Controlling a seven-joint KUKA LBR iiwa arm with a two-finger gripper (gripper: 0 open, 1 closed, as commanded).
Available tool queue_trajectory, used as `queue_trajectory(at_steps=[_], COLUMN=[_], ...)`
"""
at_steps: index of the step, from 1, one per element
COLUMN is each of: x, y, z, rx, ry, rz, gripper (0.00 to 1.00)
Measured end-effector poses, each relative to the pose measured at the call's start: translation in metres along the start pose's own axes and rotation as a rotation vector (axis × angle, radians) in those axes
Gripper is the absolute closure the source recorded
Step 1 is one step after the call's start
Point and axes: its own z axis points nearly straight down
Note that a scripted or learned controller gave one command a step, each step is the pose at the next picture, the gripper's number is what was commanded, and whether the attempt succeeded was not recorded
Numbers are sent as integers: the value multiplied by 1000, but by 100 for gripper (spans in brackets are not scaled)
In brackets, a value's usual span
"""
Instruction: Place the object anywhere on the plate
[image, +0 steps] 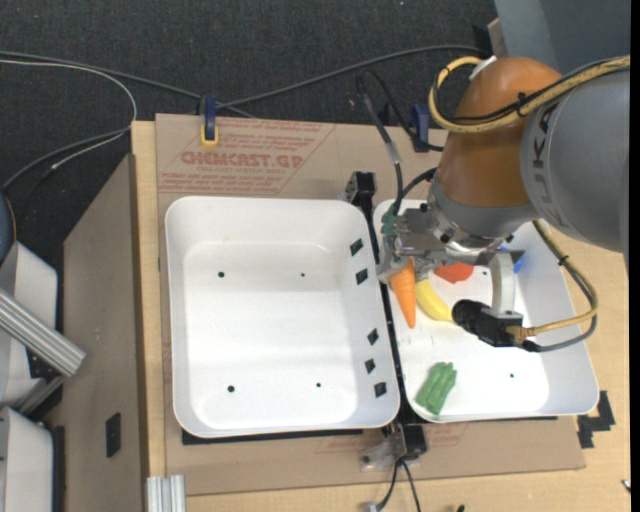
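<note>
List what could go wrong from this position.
1. The gripper hangs over a tight cluster: the orange carrot, a yellow piece and a red piece lie close together, so a closing grasp could catch or shove the wrong one.
2. The carrot lies near the right bin's inner wall, which could block a finger.
3. The arm hides part of the right bin, so other items underneath may go unnoticed.

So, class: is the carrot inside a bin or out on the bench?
Inside. The carrot lies on the floor of the right bin, near its left wall, beside a yellow item.
</note>
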Motion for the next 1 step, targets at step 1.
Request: queue_trajectory(at_steps=[1], x=[38], y=[27], z=[15], rx=[1], ry=[-1], rz=[1], gripper=[100])
